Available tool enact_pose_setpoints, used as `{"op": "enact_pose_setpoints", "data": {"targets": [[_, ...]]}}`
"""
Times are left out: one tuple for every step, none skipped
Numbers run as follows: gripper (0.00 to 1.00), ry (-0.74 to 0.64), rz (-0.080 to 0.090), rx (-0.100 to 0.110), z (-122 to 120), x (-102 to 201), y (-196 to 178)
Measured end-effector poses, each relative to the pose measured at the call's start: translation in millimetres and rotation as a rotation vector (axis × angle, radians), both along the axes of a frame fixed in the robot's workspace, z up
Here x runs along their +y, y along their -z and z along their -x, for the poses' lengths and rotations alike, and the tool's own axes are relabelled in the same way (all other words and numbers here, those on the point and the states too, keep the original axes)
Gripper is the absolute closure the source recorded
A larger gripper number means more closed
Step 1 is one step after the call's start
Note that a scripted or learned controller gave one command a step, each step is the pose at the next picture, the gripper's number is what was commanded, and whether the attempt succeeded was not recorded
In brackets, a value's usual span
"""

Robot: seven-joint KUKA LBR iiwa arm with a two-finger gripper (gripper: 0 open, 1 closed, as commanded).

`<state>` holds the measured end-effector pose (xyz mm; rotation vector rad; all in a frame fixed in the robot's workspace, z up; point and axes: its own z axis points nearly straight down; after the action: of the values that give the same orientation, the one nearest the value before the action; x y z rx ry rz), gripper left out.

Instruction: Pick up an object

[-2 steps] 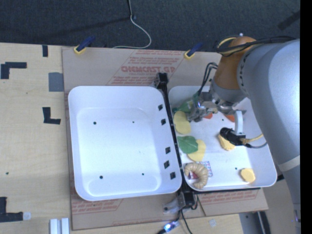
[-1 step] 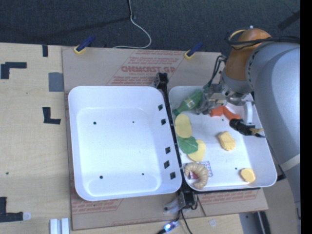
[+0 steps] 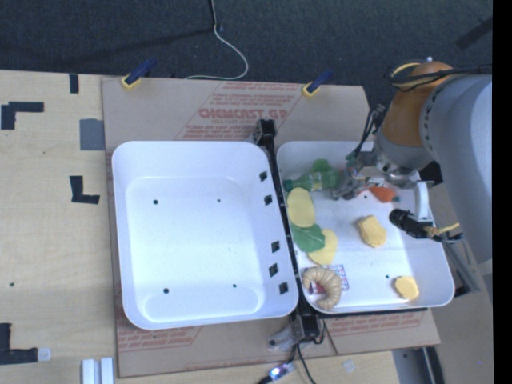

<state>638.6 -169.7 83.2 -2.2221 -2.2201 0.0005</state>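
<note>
The right bin [image 3: 432, 290] holds several small toys: a green piece [image 3: 318, 174] at the back left, a pale yellow oval [image 3: 301, 207], a green leaf shape [image 3: 308, 236] over a yellow piece [image 3: 325, 250], a yellow block [image 3: 371, 231], a small yellow lump [image 3: 406, 287], a tan ring-shaped toy [image 3: 322, 285] at the front, and an orange-red piece [image 3: 382, 192]. My gripper [image 3: 352, 184] hangs low at the back of this bin, between the green piece and the orange-red piece. Its tips are hard to make out against the clutter.
The left bin [image 3: 128, 214] sits beside the right one, with black clips along the shared wall [image 3: 276, 214]. Both rest on a cardboard sheet [image 3: 232, 110]. The grey arm with its orange band [image 3: 408, 118] fills the right side. A black cable [image 3: 228, 42] lies behind.
</note>
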Motion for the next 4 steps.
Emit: {"op": "enact_pose_setpoints", "data": {"targets": [[0.0,-0.002,0.0,0.002,-0.6,1.0,0.3],[0.0,-0.002,0.004,-0.009,11.1,0.2,-206.4],[1.0,-0.002,0.001,0.013,12.6,0.2,-200.9],[1.0,-0.006,0.001,-0.003,-32.9,29.9,-275.5]]}}
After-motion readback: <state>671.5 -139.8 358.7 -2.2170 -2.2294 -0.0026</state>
